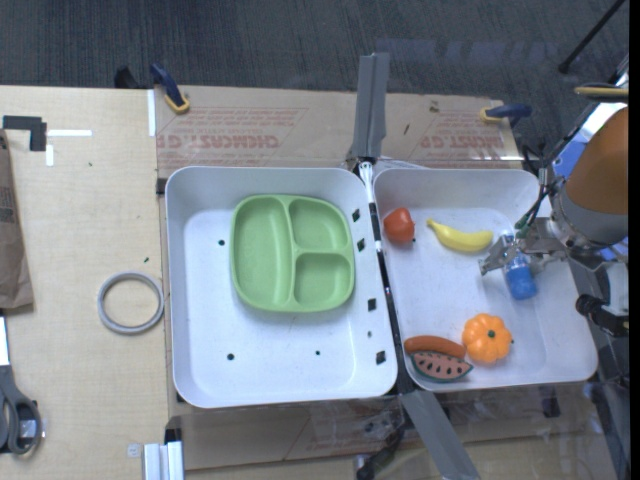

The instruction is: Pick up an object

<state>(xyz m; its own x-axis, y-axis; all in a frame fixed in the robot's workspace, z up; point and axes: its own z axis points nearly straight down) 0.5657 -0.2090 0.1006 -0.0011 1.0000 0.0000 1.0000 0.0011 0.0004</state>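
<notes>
Two white bins: left bin (190,368) w/ one green 3-section plate (293,253); right bin (560,363) w/ one each of pumpkin (487,338), banana (461,236), watermelon slice (441,367), tomato (399,225), blue item (521,280). Cardboard print mirrored, unreadable. You've got the gripper (505,255) over the blue item; can't tell jaws' state.

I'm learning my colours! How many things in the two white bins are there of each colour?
Green: 1, divided plate
Red: 3, tomato, sausage, watermelon slice
Yellow: 1, banana
Orange: 1, pumpkin
Blue: 1, small blue thing by the gripper
Total: 7
</notes>
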